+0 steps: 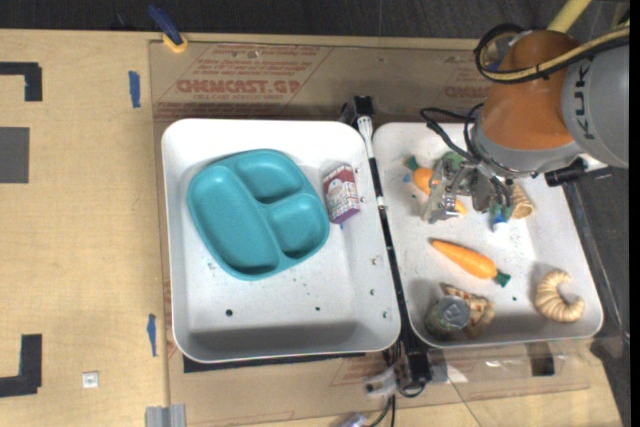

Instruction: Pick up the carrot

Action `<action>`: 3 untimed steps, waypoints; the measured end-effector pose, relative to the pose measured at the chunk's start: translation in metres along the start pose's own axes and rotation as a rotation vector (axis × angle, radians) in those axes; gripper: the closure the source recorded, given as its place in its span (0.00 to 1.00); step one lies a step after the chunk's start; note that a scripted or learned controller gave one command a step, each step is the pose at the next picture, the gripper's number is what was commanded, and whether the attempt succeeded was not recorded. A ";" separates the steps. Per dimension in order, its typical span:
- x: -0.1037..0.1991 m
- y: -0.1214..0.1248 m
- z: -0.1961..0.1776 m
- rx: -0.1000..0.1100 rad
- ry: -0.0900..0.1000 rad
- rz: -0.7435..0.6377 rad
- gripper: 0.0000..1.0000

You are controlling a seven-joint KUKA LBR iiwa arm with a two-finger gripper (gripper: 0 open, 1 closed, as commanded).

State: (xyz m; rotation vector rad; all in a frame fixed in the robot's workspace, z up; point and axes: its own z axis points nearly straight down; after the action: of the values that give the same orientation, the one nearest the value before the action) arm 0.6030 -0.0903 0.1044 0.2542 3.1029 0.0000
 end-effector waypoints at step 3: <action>-0.035 -0.005 0.015 0.001 0.015 -0.049 1.00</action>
State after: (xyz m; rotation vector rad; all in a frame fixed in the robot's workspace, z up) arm 0.6367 -0.1011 0.0907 0.1792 3.1232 -0.0013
